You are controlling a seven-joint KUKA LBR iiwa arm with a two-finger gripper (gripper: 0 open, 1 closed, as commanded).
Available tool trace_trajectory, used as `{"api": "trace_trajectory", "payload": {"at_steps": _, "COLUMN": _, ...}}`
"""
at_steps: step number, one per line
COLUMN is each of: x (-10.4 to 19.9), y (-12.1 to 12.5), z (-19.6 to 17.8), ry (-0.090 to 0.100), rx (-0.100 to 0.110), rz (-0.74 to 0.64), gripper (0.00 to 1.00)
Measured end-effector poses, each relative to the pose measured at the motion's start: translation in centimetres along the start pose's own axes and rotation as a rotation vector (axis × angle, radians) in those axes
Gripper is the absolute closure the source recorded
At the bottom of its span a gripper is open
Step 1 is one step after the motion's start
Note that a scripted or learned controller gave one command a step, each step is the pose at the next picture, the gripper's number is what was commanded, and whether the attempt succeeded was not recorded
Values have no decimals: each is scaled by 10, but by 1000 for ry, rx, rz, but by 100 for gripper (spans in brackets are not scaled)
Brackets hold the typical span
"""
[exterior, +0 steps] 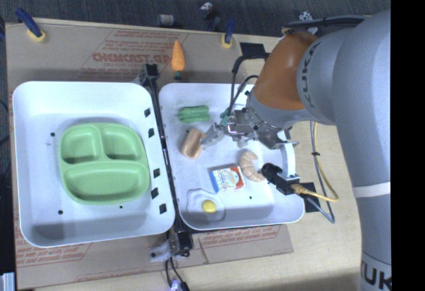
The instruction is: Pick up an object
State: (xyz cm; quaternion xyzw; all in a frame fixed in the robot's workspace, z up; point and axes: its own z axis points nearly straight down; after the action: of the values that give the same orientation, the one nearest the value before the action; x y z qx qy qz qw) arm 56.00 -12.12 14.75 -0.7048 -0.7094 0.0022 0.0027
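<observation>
**Bread roll just left of the gripper tip, long axis slanted**

Nearest the camera, the grey arm [345, 64] with its orange band is seen reaching in from the right over the right bin [174, 150].

Going left to right: a green divided plate [103, 162] is seen lying in the left bin [33, 150], well apart from the arm. In the right bin, a green pickle-like toy [193, 113] is found near the top left, and a tan bread roll [192, 143] lies just below it. A fried egg toy [206, 204] is placed at the bin's lower edge, a small printed packet [226, 178] beside it, and a croissant-like pastry [250, 165] further right, just under the wrist.

The gripper [214, 135] is pointed leftward and downward, its tip set just beside the roll's right side. Whether it is parted or closed cannot be told; nothing is seen held in it.

The roll is judged to be the likeliest target. It lies immediately to the left of the gripper, with its long axis running from upper right to lower left. A short leftward advance would be called for, with the grasp taken across the roll's narrow width; a nudge of the roll toward the bin's left wall is to be feared otherwise.
</observation>
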Motion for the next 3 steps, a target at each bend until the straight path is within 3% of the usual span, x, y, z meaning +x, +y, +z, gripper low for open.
{"api": "trace_trajectory", "payload": {"at_steps": 1, "x": 23, "y": -43, "z": 53, "ry": -5, "rx": -17, "rz": -1, "gripper": 0}}
{"api": "trace_trajectory", "payload": {"at_steps": 2, "x": 22, "y": -43, "z": 43, "ry": -6, "rx": -16, "rz": -6, "gripper": 100}}
{"api": "trace_trajectory", "payload": {"at_steps": 3, "x": 36, "y": -83, "z": -44, "ry": 0, "rx": -7, "rz": 1, "gripper": 100}}
